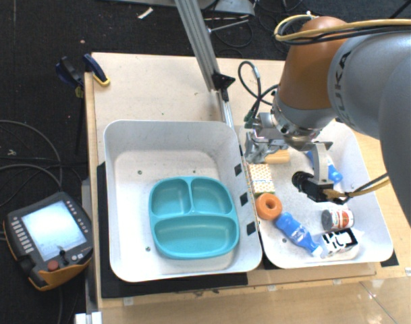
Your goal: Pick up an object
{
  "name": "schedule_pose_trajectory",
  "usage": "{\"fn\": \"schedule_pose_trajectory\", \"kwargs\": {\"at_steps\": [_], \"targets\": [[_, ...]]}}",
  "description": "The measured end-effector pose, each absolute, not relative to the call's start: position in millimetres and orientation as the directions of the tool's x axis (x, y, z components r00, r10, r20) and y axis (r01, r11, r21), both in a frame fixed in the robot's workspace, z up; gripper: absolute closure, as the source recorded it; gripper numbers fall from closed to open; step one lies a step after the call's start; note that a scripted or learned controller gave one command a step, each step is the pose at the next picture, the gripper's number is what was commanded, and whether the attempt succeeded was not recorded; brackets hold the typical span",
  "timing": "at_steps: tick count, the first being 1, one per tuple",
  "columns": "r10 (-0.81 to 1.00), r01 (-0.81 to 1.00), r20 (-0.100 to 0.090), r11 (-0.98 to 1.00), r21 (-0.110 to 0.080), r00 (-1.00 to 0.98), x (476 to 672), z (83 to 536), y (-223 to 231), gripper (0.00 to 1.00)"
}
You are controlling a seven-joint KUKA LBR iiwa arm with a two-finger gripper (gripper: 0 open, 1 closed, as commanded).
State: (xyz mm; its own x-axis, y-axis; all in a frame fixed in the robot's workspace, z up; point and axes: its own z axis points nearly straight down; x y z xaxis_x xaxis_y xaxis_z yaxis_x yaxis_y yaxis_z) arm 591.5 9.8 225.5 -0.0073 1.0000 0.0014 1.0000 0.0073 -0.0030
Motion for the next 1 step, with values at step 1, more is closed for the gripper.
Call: {"fn": "schedule_pose_trajectory", "kwargs": {"at_steps": [1], "targets": [[1.0, 1.0, 0.002, 0.008, -0.002, -0.008, 582.8, 221.0, 61.7, 1.0]]}}
